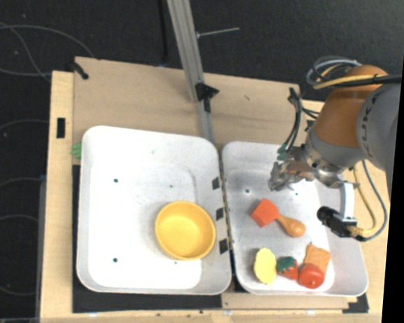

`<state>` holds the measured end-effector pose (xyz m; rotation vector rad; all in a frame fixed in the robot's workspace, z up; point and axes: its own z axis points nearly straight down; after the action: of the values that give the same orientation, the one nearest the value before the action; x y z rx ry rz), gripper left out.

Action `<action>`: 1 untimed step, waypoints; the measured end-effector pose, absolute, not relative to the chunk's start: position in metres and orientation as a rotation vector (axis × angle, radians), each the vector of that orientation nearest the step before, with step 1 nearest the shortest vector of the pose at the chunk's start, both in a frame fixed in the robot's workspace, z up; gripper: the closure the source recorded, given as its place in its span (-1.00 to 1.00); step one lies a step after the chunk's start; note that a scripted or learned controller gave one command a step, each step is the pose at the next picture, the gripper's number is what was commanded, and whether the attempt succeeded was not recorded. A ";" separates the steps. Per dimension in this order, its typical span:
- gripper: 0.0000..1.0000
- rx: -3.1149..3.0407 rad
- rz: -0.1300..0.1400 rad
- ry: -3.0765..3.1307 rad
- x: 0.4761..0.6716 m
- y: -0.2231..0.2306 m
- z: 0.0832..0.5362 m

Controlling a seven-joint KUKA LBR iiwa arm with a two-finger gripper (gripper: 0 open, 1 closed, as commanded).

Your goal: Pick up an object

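Note:
In the right bin [254, 162] lie several toy foods. A red-orange block [264, 213] with a tan handle [292, 226] sits mid-bin. Near the front edge are a yellow piece [265, 265], a red tomato [310, 275] with a green bit [289, 263] beside it, and an orange piece [317, 256]. My gripper [280, 179] hangs over the bin's back half, a short way behind and to the right of the red-orange block. Nothing shows between its fingers, and their spread is too dark to read.
The left bin [117, 164] holds a yellow bowl [185, 230] near its front right corner. A metal pole [188, 43] slants up from the back of the bench between the bins. Cables loop around the wrist on the right.

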<state>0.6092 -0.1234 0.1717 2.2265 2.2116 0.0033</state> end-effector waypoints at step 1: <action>1.00 2.221 0.001 2.221 0.618 -0.129 0.219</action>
<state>0.6178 -0.1293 0.2190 2.2208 2.2206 0.0015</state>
